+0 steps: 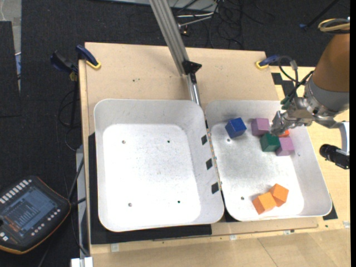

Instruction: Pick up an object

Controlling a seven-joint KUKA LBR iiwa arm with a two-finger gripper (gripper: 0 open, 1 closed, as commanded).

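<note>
The right bin (311, 174) holds several small blocks. A blue cube (236, 127) lies near its back left. A purple block (259, 126) sits to the right of it, with a green block (270, 143) and another purple block (286, 146) just in front. Two orange blocks (271, 198) lie together near the bin's front. My gripper (278, 128) hangs low over the cluster of green and purple blocks, at the back right of the bin. A bit of orange-red (285, 133) shows beside its tip. The tip itself is hidden by the wrist.
The left bin (105, 149) stands beside the right one, with black clips along the shared edge. A metal pole (172, 32) slants over the bench from the back. Clamps sit at the bench's back corners. A teach pendant (25, 213) lies off the bench at the lower left.
</note>
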